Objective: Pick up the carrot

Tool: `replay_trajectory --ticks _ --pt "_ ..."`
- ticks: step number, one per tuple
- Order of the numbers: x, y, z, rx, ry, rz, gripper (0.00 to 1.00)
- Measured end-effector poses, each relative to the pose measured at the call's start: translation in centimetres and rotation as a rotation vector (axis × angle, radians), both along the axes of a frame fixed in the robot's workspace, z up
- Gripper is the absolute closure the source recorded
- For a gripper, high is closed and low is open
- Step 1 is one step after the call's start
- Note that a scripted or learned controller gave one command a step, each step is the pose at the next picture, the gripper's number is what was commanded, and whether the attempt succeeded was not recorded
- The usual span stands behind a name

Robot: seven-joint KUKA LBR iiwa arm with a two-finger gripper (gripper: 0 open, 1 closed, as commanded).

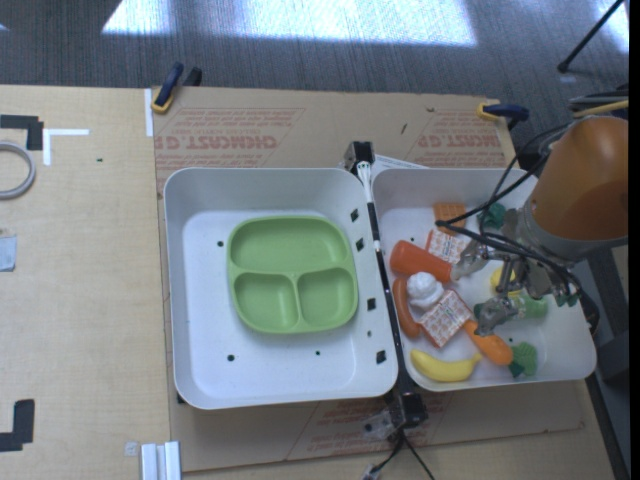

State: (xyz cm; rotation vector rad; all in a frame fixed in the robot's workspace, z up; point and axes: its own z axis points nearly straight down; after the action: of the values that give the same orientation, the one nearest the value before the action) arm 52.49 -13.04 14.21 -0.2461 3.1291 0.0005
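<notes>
In right bin (575, 363) | claw (493, 315) over carrot (490, 346), partly hiding it | grip perhaps closed, cannot tell

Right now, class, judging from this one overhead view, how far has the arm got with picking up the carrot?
Done: the gripper has reached into the right bin, just above the carrot.
In hand: nothing visibly; the carrot lies on the bin floor beside the banana and broccoli.
Left: grasping and lifting it.

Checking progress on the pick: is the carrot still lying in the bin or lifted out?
In the bin. The carrot lies on the right bin's floor beside the banana, with the gripper just above it.
</notes>
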Motion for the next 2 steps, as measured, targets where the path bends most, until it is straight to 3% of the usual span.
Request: replay_trajectory --ticks 1,2 --pt "-4.0 0.4 -4.9 -0.001 0.000 0.217 0.00" --pt "-2.5 1.5 -4.9 -0.002 -0.003 0.735 0.00"
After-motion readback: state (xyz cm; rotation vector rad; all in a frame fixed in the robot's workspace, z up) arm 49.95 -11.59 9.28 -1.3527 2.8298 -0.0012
